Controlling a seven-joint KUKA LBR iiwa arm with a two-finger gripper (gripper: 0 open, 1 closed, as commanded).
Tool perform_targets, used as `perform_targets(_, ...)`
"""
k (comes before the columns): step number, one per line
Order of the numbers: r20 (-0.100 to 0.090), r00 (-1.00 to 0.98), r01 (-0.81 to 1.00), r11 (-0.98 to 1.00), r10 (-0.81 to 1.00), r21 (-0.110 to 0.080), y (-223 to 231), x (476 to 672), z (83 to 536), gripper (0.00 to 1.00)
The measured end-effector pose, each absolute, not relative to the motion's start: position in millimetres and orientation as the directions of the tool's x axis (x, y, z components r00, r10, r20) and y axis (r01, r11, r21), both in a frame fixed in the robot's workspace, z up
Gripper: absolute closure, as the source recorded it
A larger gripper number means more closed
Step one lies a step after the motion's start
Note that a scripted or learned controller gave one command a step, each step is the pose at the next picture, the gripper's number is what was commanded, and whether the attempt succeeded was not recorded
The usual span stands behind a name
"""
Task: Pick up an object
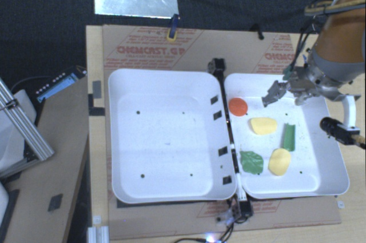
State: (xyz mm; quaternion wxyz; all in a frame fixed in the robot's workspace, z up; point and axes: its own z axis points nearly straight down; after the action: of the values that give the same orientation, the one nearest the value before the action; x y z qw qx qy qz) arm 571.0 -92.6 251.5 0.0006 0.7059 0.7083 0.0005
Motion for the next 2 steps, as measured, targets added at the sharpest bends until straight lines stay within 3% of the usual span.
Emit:
perform_targets(1,0.0,-0.006,1.0,0.006,1.0,0.004,-93,571.8,263,1.0)
perform_targets(2,-0.001,-0.008,1.0,0.008,1.0,0.019,-46,608.7,425,1.0)
